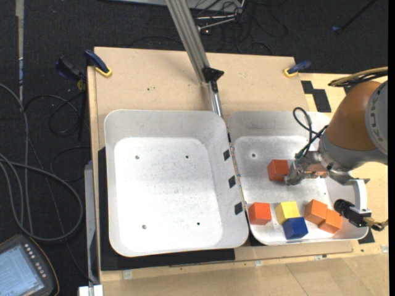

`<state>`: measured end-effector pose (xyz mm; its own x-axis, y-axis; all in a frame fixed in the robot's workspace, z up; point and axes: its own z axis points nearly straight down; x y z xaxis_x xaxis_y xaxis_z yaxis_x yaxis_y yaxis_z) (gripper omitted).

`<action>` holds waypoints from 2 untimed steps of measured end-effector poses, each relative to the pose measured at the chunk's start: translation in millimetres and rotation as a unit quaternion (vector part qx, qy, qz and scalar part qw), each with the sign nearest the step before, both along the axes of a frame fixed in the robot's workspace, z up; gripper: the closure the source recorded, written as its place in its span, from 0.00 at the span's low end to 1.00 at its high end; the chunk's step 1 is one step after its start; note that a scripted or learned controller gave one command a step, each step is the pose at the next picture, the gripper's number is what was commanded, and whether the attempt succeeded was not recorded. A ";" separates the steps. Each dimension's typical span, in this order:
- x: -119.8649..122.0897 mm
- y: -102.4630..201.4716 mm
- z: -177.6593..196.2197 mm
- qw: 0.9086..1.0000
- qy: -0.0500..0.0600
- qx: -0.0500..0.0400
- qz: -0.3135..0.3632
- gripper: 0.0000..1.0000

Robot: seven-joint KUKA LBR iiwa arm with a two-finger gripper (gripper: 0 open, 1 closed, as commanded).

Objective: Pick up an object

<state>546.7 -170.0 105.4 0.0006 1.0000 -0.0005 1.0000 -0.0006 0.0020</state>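
Bench of pale wood (185,79) carries two shallow white bins side by side. Left bin (166,239) lies wide and speckled. Right bin (256,137) holds six blocks. One orange-red cube (277,169) sits near the middle of the right bin, apart from the rest. Along the near wall of that bin: an orange cube (260,212) at the left end, then a yellow cube (287,211) just beside it, with a blue cube (295,227) touching the yellow one on its near side. Further right, two orange blocks (323,215) lie together, tilted, close to the bin's corner. Arm (358,125) enters from the right, orange band above the wrist, grey body below it, black cable looping over it. Gripper (292,176) is down inside the right bin, right against the right side of the orange-red cube; its tip appears to touch or overlap the cube's edge. Cannot tell whether the tool is released, clenched or grasping: the tip is small and dark in this view. A metal pole (188,32) slants in from the top, ending at the gap between the bins. Blue-and-yellow clamps (97,62) grip the bench's far corners.
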 end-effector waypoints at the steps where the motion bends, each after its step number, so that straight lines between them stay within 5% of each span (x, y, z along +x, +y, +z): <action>1: -4.7 -7.1 47.5 1.000 -0.002 -0.001 -0.001 1.00; 2: -2.1 -7.6 90.3 1.000 -0.002 -0.001 0.001 1.00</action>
